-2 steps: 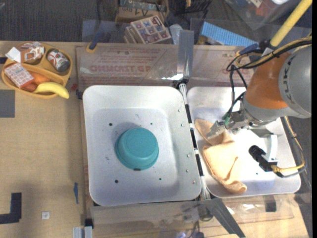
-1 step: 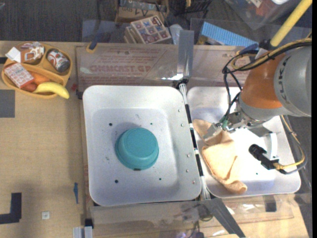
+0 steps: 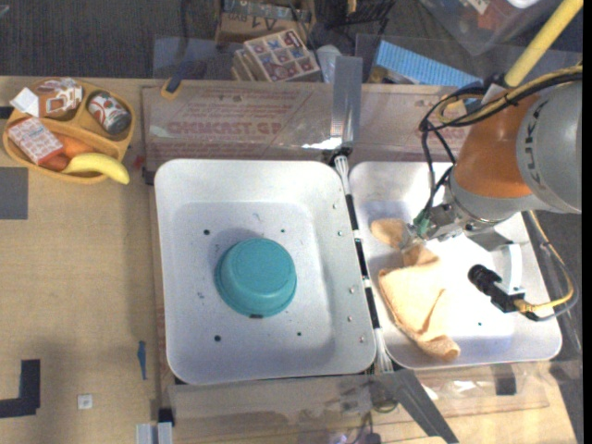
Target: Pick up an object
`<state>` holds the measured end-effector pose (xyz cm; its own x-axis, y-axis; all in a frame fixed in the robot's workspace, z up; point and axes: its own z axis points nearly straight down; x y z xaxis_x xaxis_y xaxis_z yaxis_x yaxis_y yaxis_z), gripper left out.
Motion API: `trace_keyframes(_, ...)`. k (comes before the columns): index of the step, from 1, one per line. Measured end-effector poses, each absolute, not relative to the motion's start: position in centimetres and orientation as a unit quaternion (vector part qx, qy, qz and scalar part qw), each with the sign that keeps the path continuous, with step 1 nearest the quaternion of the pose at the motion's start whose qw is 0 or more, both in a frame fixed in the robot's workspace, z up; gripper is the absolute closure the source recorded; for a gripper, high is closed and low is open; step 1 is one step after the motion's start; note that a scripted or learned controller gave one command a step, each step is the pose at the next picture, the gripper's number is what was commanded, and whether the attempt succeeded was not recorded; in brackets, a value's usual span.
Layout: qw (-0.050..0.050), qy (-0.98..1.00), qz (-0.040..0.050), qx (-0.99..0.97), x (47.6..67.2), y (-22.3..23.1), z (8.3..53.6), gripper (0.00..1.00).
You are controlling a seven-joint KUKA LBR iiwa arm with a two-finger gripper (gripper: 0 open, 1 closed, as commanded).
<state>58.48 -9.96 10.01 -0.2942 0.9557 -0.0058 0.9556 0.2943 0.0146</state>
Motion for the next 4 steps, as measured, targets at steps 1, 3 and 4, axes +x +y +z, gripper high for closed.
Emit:
trace_keyframes(1,0.007,0.805,0.0041,0.594,58.5,-10.0,10.0,0.0)
trace_keyframes(3,0.008,0.804,0.0048,0.595,58.5,-10.1,11.1,0.0)
trace_keyframes(4,0.003,0.822,0.0013,0.57,60.1,-9.9,8.8,0.0)
